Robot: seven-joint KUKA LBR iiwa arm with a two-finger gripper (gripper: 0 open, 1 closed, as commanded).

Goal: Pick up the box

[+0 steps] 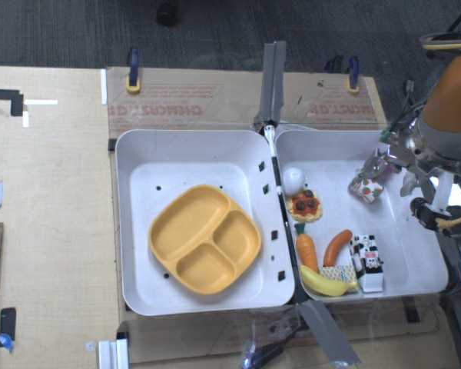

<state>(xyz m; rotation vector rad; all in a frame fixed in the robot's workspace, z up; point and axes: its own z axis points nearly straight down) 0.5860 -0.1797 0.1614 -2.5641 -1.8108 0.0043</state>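
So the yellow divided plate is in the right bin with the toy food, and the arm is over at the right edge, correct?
Not quite. The camera view shows the yellow divided plate alone in the left bin, not the right one. The toy food, such as the carrot and the banana, is in the right bin, and the arm is indeed at the right edge.

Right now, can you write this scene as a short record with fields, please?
left bin: holds a yellow divided plate
right bin: holds toy food and two small boxes
toy food: white ball, pizza, carrot, sausage, banana
box near gripper: tilted, upper right part of the bin
black and white box: front of the bin
gripper: just above the tilted box; grip unclear
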